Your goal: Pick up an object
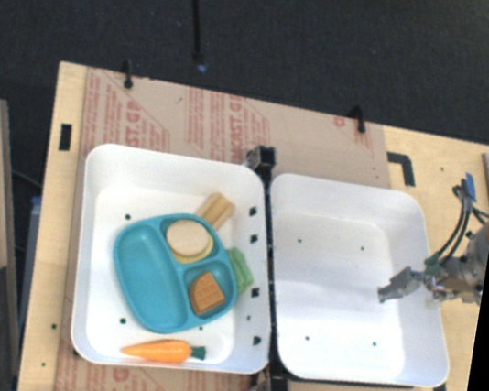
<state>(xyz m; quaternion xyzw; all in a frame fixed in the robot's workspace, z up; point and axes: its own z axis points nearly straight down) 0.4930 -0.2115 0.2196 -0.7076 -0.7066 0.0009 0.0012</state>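
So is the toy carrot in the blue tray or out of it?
Out: the toy carrot lies on the left bin's floor, just beyond the blue tray's near edge.

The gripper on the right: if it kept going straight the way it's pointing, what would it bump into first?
The gripper points left and slightly down over the right bin. Most likely it would meet that bin's bare white floor first, though its height is unclear from this slant.

Probably robot lab: plywood bench (238, 124), two white bins (93, 211), cabling (460, 226)
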